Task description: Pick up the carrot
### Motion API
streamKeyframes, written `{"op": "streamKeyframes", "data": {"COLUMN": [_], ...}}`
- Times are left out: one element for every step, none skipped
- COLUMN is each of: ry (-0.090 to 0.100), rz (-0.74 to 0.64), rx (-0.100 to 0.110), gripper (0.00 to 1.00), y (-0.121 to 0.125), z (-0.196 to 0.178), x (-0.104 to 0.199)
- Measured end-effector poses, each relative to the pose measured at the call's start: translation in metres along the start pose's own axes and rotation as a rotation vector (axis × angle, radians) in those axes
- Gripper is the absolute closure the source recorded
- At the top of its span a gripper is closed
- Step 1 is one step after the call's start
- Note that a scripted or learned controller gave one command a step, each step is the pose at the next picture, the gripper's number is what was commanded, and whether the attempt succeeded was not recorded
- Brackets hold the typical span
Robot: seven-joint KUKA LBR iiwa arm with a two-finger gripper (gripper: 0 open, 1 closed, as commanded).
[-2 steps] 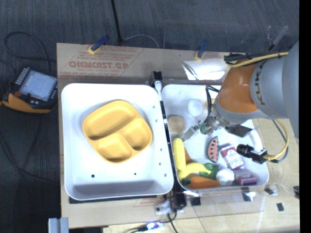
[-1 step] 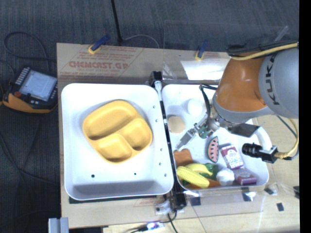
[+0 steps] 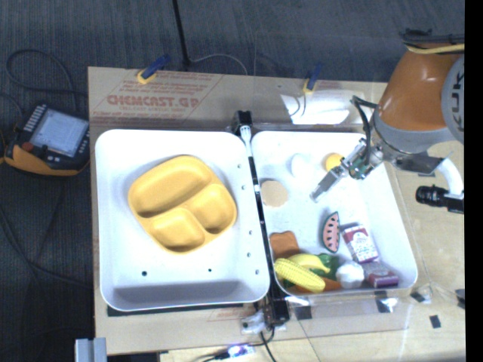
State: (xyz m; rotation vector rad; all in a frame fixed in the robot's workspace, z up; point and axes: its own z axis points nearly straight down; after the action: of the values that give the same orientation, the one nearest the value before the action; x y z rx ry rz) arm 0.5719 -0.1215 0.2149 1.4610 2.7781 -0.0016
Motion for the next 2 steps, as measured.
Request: {"op": "streamKeyframes", "data": {"ry": [0.001, 0.002], "rz": [0.103, 0.083], "rx": [0.001, -0.001], "gripper": [0.00, 0.00], "y": [0.004, 0.072], "z": [-0.040, -0.003], "x": [-0.055, -0.047]}}
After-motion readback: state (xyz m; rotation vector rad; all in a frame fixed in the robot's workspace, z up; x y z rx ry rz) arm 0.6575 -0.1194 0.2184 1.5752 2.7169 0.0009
